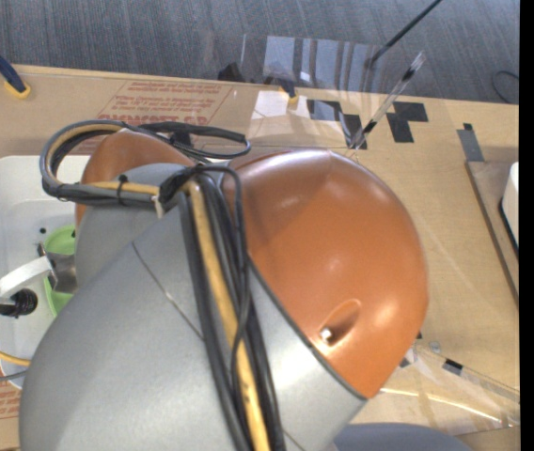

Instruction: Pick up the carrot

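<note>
My arm's grey body (135,346) and its orange band (333,261) loom close to the camera and hide most of both bins. The wrist reaches down over the left white bin (4,181). A white and black part of the gripper (24,285) pokes out at the arm's left edge, low in that bin. Right beside it lies a bright green object (60,244), partly covered by the arm. Whatever else lies in the bins is hidden under the arm.
Black and yellow cables (145,144) loop over the arm. A cardboard sheet (455,205) covers the bench to the right, with black tape marks (403,118). A blue and yellow clamp (8,73) sits at the back left corner.
</note>
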Controlling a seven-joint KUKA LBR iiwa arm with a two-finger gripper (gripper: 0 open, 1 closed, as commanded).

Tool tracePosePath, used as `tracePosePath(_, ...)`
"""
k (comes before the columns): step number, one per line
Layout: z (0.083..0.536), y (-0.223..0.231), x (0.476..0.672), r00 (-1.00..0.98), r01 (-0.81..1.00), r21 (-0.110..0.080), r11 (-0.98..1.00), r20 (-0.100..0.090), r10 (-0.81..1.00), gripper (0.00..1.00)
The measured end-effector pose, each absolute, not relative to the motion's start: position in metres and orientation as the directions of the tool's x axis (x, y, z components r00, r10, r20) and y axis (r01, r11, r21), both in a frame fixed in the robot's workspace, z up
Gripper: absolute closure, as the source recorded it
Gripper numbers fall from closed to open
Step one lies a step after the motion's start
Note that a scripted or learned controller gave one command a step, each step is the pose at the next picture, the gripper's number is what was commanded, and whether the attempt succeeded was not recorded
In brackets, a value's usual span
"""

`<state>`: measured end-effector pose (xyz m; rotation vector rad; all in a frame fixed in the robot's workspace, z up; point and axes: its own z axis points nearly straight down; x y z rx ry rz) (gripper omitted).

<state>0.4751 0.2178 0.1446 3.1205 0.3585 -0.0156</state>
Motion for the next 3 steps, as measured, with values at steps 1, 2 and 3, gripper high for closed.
tracePosePath(1, 0.158, 0.218, 0.475, 0.977, 0.215, 0.001, -0.977, -0.009, 0.215, 1.0)
tracePosePath(2, 0.167, 0.219, 0.475, 0.974, 0.225, 0.001, -0.974, -0.016, 0.225, 1.0)
tracePosePath(3, 0.164, 0.218, 0.548, 0.977, 0.215, -0.001, -0.977, -0.01, 0.215, 1.0)
